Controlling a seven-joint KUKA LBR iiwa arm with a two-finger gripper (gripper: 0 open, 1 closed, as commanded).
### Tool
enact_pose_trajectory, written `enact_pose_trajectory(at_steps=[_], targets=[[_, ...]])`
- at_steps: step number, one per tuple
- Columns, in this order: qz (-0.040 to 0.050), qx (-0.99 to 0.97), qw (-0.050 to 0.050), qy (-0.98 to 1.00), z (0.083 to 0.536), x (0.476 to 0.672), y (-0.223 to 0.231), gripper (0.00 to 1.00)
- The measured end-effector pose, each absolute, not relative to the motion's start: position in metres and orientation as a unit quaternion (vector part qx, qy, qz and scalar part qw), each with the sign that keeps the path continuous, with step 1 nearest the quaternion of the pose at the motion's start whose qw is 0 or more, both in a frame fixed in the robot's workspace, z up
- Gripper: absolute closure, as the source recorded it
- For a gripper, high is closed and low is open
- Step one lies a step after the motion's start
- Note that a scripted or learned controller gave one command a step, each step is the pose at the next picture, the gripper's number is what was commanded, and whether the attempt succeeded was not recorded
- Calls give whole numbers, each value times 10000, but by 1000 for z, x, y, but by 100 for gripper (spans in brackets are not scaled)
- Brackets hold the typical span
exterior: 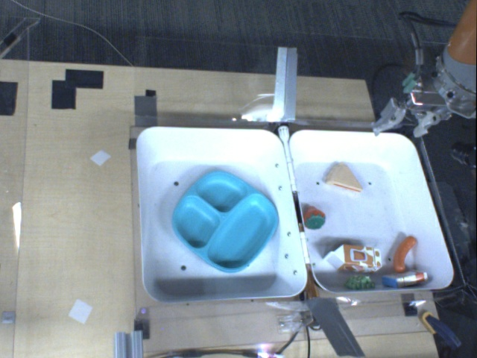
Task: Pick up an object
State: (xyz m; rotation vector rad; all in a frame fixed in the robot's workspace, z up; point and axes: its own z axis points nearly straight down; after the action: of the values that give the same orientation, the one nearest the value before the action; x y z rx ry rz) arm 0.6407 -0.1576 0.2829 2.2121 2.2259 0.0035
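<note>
The wooden bench [67, 222] bears two white bins [156, 200] side by side.

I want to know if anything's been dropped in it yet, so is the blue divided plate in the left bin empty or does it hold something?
Empty. The blue plate shows bare blue in all three compartments.

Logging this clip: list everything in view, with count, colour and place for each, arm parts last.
bins: 2, white, side by side on the bench
divided tray: 1, blue, middle of left bin
wedge: 1, tan, upper part of right bin
round toy: 1, orange and green, left side of right bin
small carton: 1, white and orange, lower right bin
leafy toy: 1, green, bottom edge of right bin
sausage: 1, orange-red, lower right corner
marker-like tube: 1, blue and red, bottom right
gripper: 1, grey, above right bin's upper right rim, holding nothing
</note>
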Motion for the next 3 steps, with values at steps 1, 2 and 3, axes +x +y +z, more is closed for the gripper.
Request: enact_pose_trajectory(at_steps=[1,2,3], targets=[[6,7828,4,6222,137,629,-97,0],[17,6727,25,7399,109,661,-113,0],[32,6301,42,7765,90,555,-87,0]])
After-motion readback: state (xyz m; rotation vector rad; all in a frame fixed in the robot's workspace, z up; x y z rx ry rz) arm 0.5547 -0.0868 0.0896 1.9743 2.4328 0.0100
